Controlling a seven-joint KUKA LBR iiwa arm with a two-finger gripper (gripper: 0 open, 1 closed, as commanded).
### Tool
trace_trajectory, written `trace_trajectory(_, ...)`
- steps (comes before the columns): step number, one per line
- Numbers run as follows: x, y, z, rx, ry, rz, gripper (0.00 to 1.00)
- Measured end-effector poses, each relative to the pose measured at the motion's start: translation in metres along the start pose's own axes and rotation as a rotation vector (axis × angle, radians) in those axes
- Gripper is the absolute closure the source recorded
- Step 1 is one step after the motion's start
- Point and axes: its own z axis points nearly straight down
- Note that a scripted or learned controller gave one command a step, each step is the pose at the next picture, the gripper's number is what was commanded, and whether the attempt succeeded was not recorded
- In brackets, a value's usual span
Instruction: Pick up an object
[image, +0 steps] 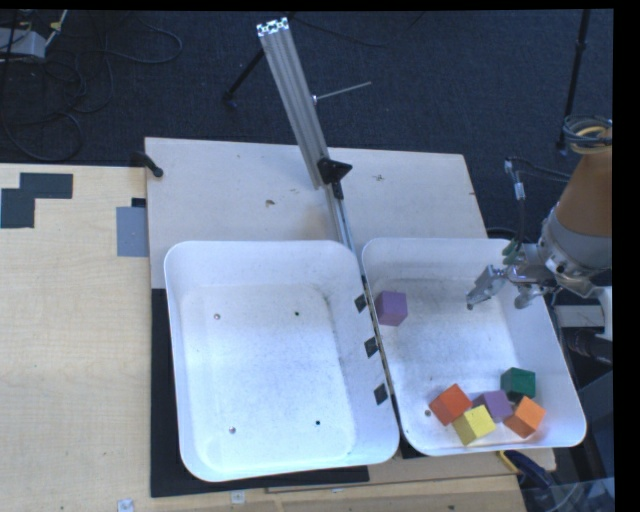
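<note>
Grey arm (578, 250) with broad orange band, dull metal wrist fittings, thin pale metal jaws

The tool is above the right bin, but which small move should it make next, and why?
Probably a short move toward the purple cube, then down. The tool hangs over the upper part of the right bin with nothing visible between its fingers. That cube lies alone near the bin's left wall, whereas the other blocks crowd together in the lower corner, touching, so they look harder to grasp cleanly.
</note>
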Motion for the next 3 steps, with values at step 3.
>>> trace_trajectory(3, 0.069, -0.076, 0.001, -0.010, 0.000, -0.009, 0.00)
